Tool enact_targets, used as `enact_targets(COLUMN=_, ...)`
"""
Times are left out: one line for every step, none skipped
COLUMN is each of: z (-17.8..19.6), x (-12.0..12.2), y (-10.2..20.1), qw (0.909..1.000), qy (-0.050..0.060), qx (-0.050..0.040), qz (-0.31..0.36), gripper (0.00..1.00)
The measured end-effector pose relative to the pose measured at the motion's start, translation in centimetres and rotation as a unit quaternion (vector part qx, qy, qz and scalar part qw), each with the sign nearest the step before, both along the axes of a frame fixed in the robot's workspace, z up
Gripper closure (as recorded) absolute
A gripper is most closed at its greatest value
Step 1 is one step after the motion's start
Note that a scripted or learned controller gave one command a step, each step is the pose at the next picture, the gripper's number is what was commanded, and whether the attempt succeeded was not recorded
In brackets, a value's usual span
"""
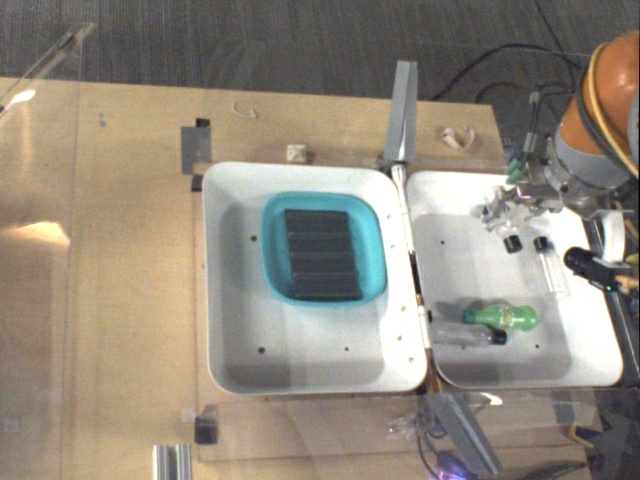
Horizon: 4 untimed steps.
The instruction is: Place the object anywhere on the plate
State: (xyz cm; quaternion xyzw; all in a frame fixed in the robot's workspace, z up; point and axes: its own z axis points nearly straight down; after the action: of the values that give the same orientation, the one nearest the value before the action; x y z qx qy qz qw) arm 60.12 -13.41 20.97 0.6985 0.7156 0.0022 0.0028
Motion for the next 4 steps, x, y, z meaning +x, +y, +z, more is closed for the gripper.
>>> enact_targets(z=-2.5, x=-3.2, y=6.5, qw=0.9989, qy=0.001, qx=0.0001, qz=0.046, gripper=1.0)
enact_targets(z=-2.4, x=-2.5, y=13.8, qw=0.9919, qy=0.0, qx=-0.0001, qz=0.127, gripper=1.0)
enact_targets(z=-2.4, x=-2.5, y=13.7, qw=0.9919, qy=0.0, qx=-0.0001, qz=0.127, gripper=0.0)
enact_targets(z=-2.4, x=-2.5, y=13.7, qw=0.9919, qy=0.0, qx=-0.0001, qz=0.127, gripper=0.0)
